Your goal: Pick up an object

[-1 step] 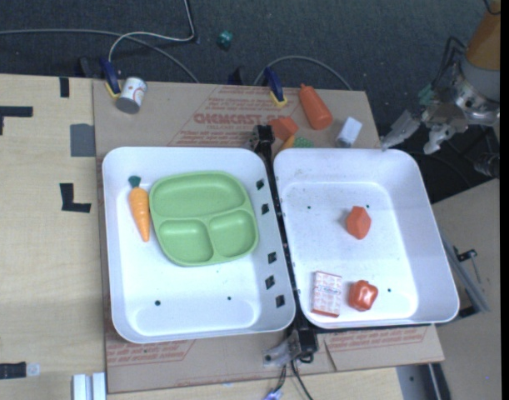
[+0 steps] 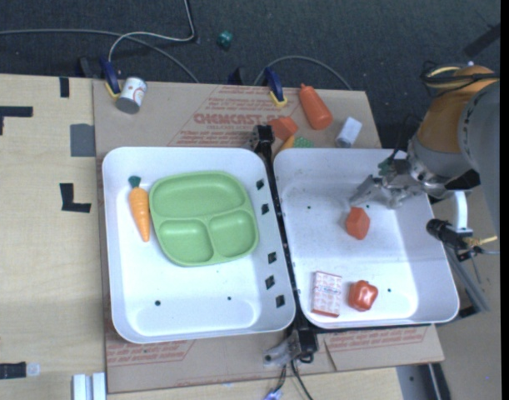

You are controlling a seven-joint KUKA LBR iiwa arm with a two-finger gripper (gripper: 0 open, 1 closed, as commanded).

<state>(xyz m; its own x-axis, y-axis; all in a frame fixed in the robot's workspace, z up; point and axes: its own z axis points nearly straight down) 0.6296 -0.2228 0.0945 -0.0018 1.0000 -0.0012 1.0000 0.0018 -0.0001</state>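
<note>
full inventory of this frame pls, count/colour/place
bins: 2, white, side by side on bench
plate: 1, green, left bin
carrot: 1, orange, left bin, left of plate
red block: 1, right bin, middle
red pepper: 1, right bin, near edge
packet: 1, white and pink, right bin, left of pepper
orange bottle: 1, cardboard behind bins
grey cube: 1, beside bottle
can: 1, white, cardboard, far left
arm: 1, grey, orange band, from right
gripper: 1, over right bin, above block
</note>
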